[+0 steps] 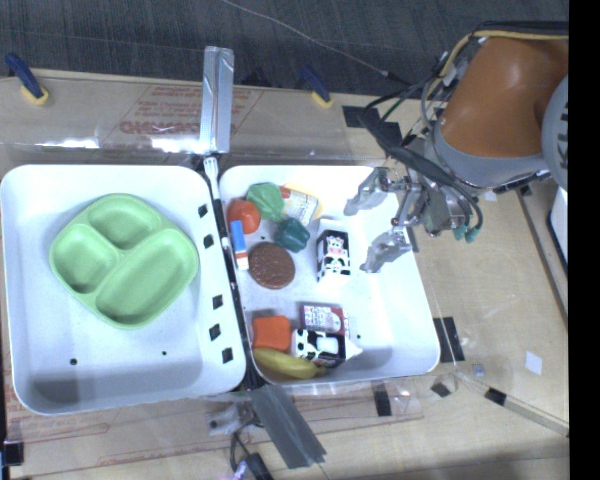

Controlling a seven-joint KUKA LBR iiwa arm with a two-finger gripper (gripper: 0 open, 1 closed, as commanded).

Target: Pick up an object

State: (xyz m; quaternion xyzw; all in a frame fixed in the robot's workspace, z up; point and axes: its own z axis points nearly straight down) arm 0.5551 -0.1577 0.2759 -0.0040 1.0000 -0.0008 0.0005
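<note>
My gripper (377, 220) hangs over the right side of the right bin (400, 313), its two fingers spread apart with nothing between them. Just to its left stands a small cow-print carton (333, 253). Further left lie a brown round patty (271, 265), a dark green pepper (291, 233), a green leafy piece (264, 199), a red tomato (244, 215) and a blue-and-white tube (239, 243). Near the bin's front sit an orange block (272, 332), a banana (283, 365), a red-topped carton (322, 317) and another cow-print box (315, 345).
The left bin (40, 368) holds a green divided plate (124, 258). A metal bar (217, 98) stands at the back between the bins. Cables and the arm's orange band (500, 83) crowd the right rear. Wooden bench surface lies to the right.
</note>
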